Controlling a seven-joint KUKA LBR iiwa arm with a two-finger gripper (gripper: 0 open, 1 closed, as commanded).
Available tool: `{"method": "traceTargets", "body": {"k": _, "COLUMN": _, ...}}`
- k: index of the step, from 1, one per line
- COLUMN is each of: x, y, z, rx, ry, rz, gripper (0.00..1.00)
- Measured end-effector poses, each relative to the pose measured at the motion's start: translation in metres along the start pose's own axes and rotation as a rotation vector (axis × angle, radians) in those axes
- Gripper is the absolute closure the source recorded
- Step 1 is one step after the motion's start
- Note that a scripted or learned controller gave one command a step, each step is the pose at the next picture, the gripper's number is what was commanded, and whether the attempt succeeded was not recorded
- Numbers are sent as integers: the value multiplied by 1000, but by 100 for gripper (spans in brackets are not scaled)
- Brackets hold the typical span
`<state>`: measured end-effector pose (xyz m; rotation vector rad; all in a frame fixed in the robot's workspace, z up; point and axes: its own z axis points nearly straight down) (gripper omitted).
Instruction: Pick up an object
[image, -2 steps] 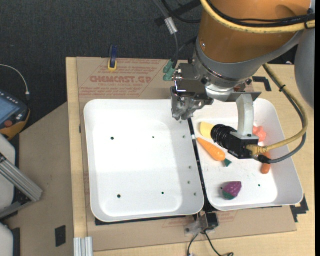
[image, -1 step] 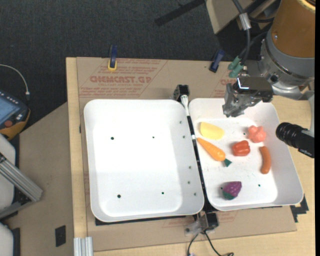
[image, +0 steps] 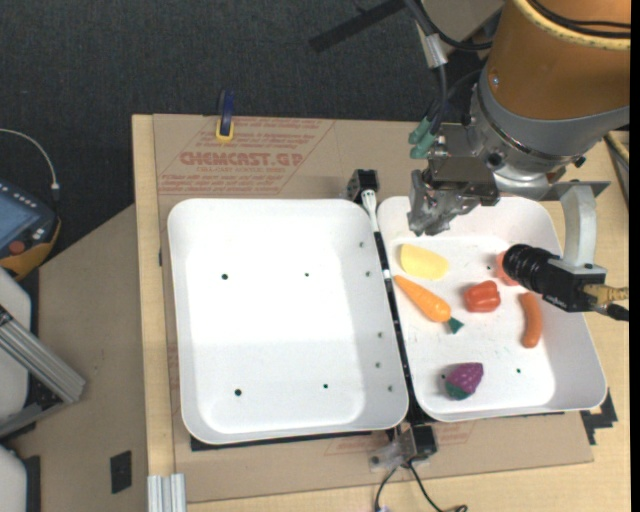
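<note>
The arm (image: 560, 70) reaches in from the upper right, its broad orange band filling the top corner and cut off by the frame, with a grey ring below it. From that ring the wrist drops to a dark block, and the gripper (image: 432, 222) hangs from it over the far left corner of the right bin (image: 585, 385). Its metal tips point down at the bin floor just above the lemon (image: 424, 262). The tips blur into each other against the white, so I cannot tell whether the claw is apart or together, and nothing can be made out between them.

The things to pick all lie in the right bin. The yellow lemon sits nearest the gripper; a carrot (image: 424, 300) lies slantwise just below it, close to the divider. A red pepper (image: 482, 296) rests near the middle, a sausage (image: 531, 320) stands on end to its right, and a purple bunch of grapes (image: 463, 379) lies near the front wall.

A black cylinder (image: 545, 273) mounted on the arm juts across the bin's right side and hides part of a red thing behind it. The left bin (image: 200, 230) shows bare white floor with small dark dots. Both bins rest on a cardboard sheet (image: 255, 150) printed in red lettering
</note>
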<state>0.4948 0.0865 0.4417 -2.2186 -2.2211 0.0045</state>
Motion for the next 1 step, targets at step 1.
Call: {"method": "traceTargets", "body": {"k": 1, "x": -14, "y": 18, "z": 61, "rx": 4, "ry": -2, "rz": 4, "gripper": 100}}
